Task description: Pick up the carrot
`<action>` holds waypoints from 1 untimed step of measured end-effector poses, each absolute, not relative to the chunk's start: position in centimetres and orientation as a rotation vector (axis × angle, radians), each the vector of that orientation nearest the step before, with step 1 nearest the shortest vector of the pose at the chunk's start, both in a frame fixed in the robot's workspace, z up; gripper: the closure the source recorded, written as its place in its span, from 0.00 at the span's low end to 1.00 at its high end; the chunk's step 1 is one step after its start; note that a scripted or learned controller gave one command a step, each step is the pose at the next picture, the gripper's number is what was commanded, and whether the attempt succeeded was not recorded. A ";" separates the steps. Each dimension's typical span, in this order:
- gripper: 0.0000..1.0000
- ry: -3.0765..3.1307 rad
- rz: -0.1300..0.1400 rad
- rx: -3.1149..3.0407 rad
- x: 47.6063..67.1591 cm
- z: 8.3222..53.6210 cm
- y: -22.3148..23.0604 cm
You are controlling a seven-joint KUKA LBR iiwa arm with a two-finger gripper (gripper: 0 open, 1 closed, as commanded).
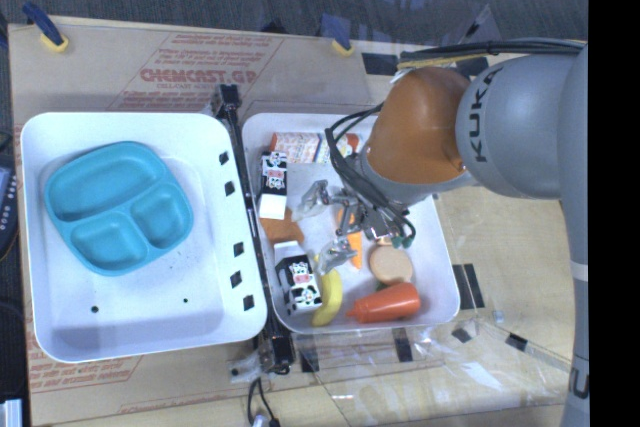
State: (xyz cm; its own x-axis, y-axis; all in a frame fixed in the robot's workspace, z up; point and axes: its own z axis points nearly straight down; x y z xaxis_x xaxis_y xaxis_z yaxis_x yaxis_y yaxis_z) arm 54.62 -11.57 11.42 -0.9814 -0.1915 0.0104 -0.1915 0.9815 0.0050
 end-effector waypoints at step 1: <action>0.00 -3.136 -0.001 0.156 50.4 9.1 -13.6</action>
